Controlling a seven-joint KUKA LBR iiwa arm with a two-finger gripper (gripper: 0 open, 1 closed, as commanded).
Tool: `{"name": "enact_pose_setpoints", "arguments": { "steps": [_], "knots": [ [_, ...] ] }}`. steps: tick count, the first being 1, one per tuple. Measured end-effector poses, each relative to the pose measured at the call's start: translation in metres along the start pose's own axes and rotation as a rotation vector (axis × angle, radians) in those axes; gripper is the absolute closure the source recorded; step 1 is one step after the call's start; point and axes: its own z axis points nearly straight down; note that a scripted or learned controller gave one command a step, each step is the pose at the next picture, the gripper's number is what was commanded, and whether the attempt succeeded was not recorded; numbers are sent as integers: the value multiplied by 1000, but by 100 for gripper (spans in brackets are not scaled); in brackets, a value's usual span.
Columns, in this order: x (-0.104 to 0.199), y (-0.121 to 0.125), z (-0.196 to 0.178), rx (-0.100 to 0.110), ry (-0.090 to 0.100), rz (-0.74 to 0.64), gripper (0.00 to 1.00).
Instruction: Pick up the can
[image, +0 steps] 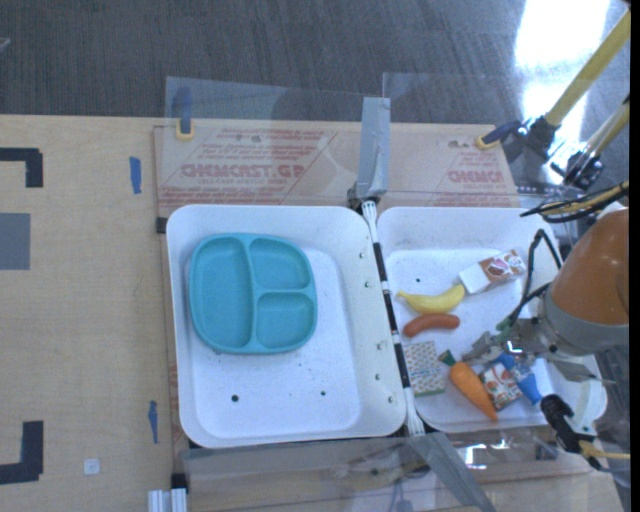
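Observation:
The can (503, 385) lies on its side in the near right part of the right bin (430, 232); it has a red, white and blue label. Its right end is hidden under the arm. My gripper (498, 347) hangs just above and behind the can, close to it, below the orange band of the wrist (592, 282). Nothing shows between the fingers from this angle.
An orange carrot (471, 388) lies against the can's left side, with a patterned packet (424, 366) beyond it. A sausage (431, 324), a banana (433, 297) and a small carton (492, 271) lie farther back. The left bin (340, 390) holds a teal divided plate (252, 293).

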Motion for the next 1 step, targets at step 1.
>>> {"name": "enact_pose_setpoints", "arguments": {
  "steps": [1],
  "knots": [
    [-5, 1, 0, 1, 4, -3, 0]
  ]
}}
